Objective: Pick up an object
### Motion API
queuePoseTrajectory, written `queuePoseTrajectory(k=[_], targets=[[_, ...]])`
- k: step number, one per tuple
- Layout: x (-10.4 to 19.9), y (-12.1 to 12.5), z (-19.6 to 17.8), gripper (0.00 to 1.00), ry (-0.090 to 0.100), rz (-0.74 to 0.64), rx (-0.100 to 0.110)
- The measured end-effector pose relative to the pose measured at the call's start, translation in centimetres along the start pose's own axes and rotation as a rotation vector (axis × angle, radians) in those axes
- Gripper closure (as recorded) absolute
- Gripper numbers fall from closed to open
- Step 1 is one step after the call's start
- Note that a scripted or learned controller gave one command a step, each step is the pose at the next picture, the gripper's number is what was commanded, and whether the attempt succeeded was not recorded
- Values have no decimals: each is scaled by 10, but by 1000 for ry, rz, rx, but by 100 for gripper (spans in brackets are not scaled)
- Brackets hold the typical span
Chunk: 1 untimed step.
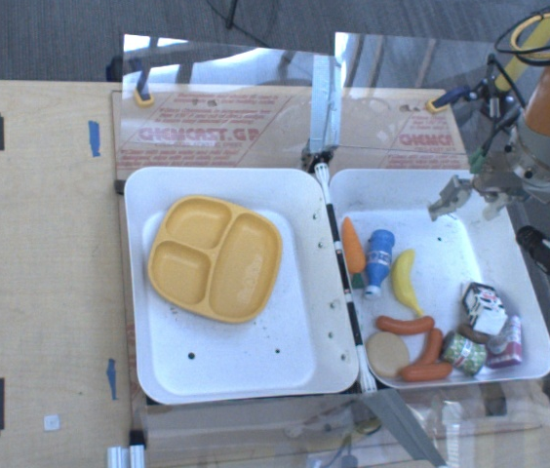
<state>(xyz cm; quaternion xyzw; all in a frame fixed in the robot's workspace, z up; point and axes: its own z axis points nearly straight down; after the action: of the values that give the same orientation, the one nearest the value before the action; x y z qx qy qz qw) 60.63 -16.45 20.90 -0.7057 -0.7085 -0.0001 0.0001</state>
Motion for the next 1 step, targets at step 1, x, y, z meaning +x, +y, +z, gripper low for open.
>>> queuePoseTrajectory(k=[1], targets=[[26,61,103,0,-1,183,0]])
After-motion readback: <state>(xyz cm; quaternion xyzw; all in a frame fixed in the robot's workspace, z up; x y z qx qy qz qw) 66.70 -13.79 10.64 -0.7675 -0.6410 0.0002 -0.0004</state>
